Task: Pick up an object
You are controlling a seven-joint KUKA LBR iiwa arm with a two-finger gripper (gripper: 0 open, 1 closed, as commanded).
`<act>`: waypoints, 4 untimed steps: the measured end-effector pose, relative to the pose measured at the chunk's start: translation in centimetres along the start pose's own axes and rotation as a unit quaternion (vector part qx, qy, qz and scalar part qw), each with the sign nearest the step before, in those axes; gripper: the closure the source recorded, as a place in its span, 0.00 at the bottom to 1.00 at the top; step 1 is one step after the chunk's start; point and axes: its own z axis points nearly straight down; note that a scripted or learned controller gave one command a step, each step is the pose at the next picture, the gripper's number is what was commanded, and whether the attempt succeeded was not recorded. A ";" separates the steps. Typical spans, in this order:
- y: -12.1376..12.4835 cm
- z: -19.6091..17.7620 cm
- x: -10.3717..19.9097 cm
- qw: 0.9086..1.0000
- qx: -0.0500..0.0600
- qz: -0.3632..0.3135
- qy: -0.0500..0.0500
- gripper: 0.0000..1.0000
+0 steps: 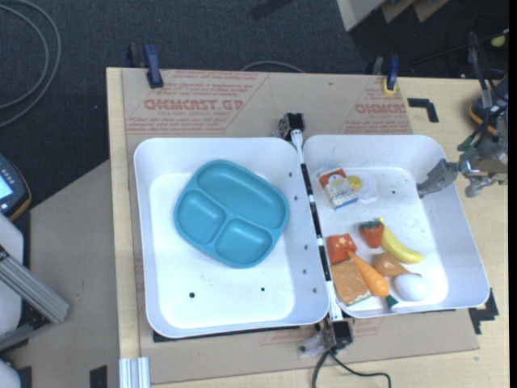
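Note:
The right bin (452,217) holds several toy foods. There is a white and red snack packet (339,187), a strawberry (371,232), a yellow banana (401,247) and a red block (340,246). Toward the front lie an orange carrot (371,275), a slice of toast (349,284), a brown lump (389,264) and a white egg (410,286). My gripper (439,177) hangs over the right bin's far right side, apart from all the foods, with nothing seen in it.
A blue divided plate (232,212) lies in the left bin (161,297). A black clip (292,124) sits at the back where the two bins meet. Blue clamps (150,59) (391,73) hold the board's far edge.

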 end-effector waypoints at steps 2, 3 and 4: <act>-4.5 18.3 4.4 1.000 -0.003 0.002 -0.001 0.00; -4.4 16.8 4.2 1.000 -0.007 0.002 -0.004 1.00; -4.4 16.9 4.3 1.000 -0.006 0.002 -0.004 0.00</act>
